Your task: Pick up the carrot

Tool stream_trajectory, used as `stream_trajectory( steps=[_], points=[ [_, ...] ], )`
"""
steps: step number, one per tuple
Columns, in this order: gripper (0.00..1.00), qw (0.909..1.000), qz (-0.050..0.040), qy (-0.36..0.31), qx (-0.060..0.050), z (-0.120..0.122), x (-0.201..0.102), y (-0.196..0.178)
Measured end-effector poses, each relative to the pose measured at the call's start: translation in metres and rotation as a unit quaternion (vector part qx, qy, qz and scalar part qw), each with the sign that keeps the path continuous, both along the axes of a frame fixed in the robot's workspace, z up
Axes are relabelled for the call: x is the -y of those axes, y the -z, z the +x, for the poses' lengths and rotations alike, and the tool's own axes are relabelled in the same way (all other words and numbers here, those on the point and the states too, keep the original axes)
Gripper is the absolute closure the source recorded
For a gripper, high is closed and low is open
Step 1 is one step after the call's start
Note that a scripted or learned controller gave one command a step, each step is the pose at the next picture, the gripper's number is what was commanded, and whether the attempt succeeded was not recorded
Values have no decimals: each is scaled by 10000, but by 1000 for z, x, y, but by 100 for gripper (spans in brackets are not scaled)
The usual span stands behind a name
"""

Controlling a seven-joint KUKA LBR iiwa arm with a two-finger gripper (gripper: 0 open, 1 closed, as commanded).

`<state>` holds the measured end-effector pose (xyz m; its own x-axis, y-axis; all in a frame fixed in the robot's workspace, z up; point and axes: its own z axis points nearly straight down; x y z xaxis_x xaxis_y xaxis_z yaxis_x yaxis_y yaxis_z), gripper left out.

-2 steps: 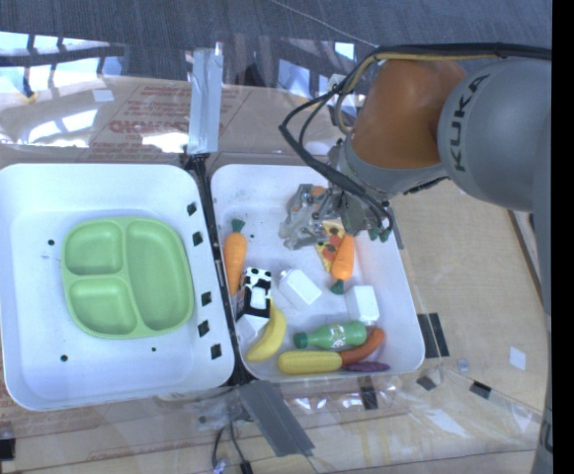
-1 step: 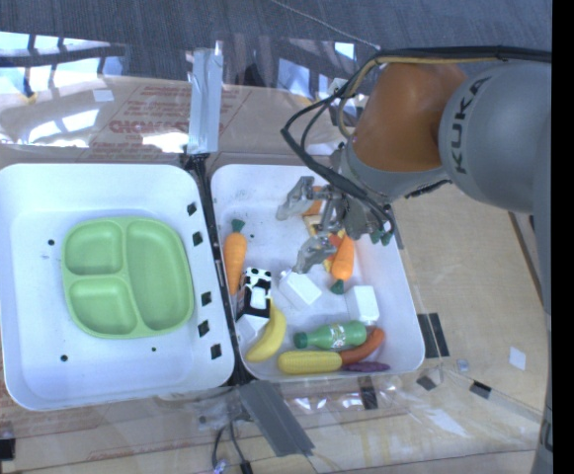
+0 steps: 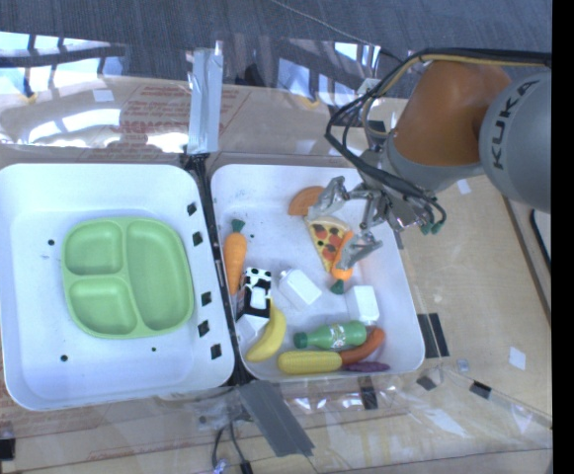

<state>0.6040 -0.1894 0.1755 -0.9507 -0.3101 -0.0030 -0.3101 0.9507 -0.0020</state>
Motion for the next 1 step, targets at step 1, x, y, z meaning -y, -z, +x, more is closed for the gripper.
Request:
stream_trajectory(
  steps=[1],
  points=[
    [0,9999,15,132,-25,-20,19,85]
  ],
)
